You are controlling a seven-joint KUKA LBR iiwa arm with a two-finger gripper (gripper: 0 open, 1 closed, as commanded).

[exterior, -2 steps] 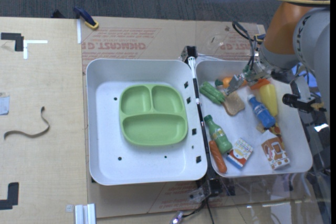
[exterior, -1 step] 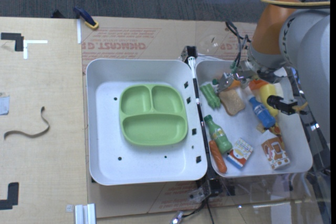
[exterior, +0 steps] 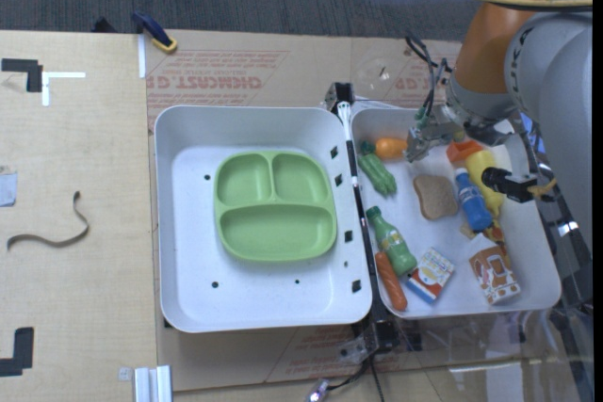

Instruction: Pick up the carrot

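Observation:
A short orange piece, which looks like the carrot (exterior: 389,147), lies at the back left of the right bin (exterior: 537,297), just above a green vegetable (exterior: 378,173). My gripper (exterior: 420,142) hangs low over the back of that bin, right beside the orange piece on its right. Whether it touches the piece is unclear. The grey arm with its orange band (exterior: 495,42) reaches in from the upper right.
The right bin also holds a bread slice (exterior: 435,196), a blue bottle (exterior: 472,200), a yellow item (exterior: 481,170), a green bottle (exterior: 392,243), a long orange-red stick (exterior: 391,281), a small carton (exterior: 431,275) and a brown box (exterior: 494,274). A green divided plate (exterior: 275,206) sits in the left bin (exterior: 179,278).

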